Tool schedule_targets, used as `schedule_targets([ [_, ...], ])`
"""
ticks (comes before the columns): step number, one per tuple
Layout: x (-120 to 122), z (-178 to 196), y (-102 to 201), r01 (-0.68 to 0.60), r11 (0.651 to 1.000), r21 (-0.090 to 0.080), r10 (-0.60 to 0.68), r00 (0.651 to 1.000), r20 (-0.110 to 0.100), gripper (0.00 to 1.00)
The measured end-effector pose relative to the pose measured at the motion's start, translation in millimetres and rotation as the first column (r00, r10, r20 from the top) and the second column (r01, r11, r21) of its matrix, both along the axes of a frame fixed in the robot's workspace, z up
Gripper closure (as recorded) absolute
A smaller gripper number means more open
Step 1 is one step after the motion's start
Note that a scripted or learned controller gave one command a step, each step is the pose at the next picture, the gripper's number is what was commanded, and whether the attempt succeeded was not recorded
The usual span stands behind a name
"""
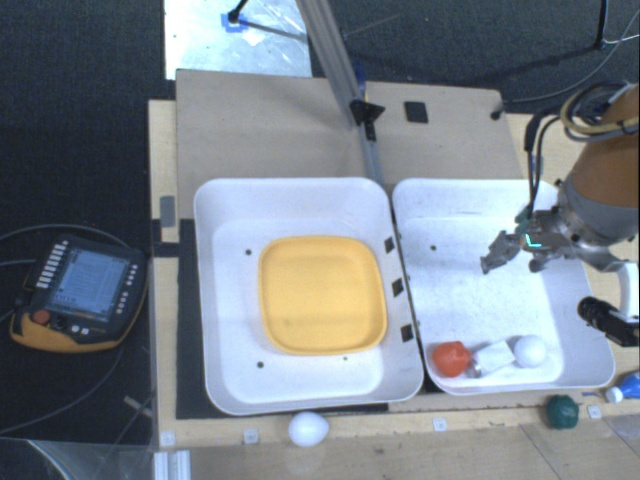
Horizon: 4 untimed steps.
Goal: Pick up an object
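Here, from above, the gripper [512, 252] hangs over the right bin [440, 203] near its right wall, fingers spread and holding nothing, with bare white floor to its left. The red ball [451, 358] and white ball-ended piece [512, 353] lie along that bin's front edge, well apart from the gripper. The yellow plate [323, 294] fills the left bin's [225, 298] middle; no writing is readable.

You are looking at a robotics lab, not a home. The bench [300, 128] is plain brown board carrying two shallow white bins [215, 368], side by side. On the dark carpet floor at the left lies a teach pendant [80, 293] with its cable. A grey industrial arm [600, 188] with an orange band reaches in from the right.
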State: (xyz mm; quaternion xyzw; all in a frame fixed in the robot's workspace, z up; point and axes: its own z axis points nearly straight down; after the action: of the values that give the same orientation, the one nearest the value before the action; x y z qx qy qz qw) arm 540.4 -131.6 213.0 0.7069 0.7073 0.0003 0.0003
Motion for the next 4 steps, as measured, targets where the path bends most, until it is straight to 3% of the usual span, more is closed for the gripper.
schedule_targets([
  [1,0.0,0.0,0.0,0.000,1.000,0.000,0.000,1.000,0.000,0.00],
  [3,-3.1,-117.5,7.1,0.001,1.000,0.001,-0.001,1.000,-0.005,0.00],
  [4,-2.9,-122.9,7.2,0.000,1.000,0.000,0.000,1.000,0.000,0.00],
])
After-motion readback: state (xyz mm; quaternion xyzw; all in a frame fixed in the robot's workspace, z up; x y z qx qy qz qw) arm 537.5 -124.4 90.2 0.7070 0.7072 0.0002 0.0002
